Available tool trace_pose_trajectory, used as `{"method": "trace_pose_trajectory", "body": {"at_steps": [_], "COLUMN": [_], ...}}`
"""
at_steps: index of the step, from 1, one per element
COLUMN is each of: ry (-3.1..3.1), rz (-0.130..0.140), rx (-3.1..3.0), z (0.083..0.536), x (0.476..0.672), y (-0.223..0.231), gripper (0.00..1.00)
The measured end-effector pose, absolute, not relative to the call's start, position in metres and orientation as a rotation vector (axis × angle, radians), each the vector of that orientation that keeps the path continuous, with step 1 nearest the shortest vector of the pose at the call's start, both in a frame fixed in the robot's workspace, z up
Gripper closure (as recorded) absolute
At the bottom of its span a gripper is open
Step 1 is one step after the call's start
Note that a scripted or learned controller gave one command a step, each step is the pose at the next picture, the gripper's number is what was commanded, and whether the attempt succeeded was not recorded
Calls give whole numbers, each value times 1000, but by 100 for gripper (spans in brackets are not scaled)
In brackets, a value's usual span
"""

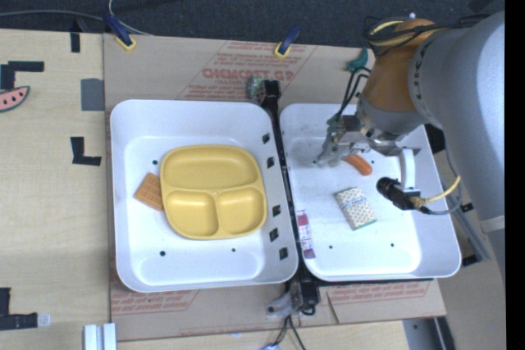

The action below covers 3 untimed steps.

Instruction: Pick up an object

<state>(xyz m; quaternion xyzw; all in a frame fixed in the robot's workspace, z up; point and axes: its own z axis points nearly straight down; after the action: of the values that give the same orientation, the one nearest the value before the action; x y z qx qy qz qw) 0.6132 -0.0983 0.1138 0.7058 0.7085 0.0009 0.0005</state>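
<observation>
My gripper (330, 153) hangs low over the upper middle of the right bin (426, 258), under the grey arm with its orange band. Just to its right lies a small orange carrot-like piece (358, 165), close to the fingers but not between them. A speckled white block (356, 207) rests lower in the same bin, apart from the gripper. The left bin (131, 250) holds a yellow divided plate (215, 190) with a tan cracker-like piece (148, 191) tucked at its left edge.
A black bar with clips (277, 176) runs between the two bins. Cables and a black connector (392, 191) hang off the arm over the right bin. Cardboard lies under the bins, with blue-yellow clamps (286, 46) at its far edge.
</observation>
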Motion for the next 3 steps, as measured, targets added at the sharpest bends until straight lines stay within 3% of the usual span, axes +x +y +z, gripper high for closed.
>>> {"method": "trace_pose_trajectory", "body": {"at_steps": [1,2,3], "ry": [2225,2228,2228], "rz": [2,3,3], "rx": [2217,2218,2217], "z": [114,123,123], "x": [613,613,613], "y": [-98,-97,-97], "gripper": [0,100,0]}}
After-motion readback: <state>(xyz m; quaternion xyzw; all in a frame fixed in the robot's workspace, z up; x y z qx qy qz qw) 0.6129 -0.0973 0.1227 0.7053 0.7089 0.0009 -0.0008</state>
